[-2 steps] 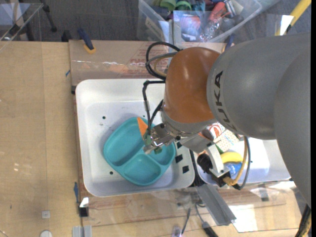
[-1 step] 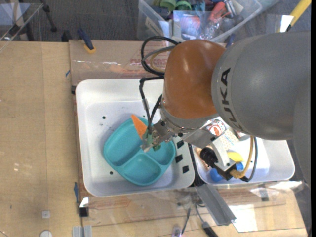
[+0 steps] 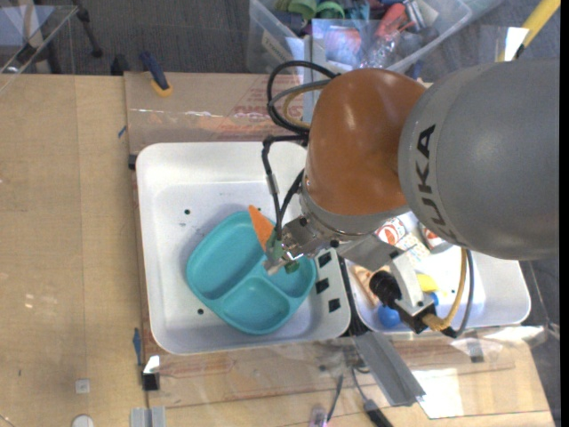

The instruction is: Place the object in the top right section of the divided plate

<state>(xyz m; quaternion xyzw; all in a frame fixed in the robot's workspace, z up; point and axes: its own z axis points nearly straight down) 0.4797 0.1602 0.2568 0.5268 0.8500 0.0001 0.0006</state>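
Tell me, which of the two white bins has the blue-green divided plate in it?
The left bin. The teal divided plate lies on its floor with the gripper over the plate's right edge. The right bin instead holds small mixed items.

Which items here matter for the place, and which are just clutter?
Job:
- teal plate in left bin
- orange object at plate's upper right edge
- end effector above plate's right side

Clutter:
- right bin items: blue ball, yellow piece
- toy tub behind bench
- blue clamp
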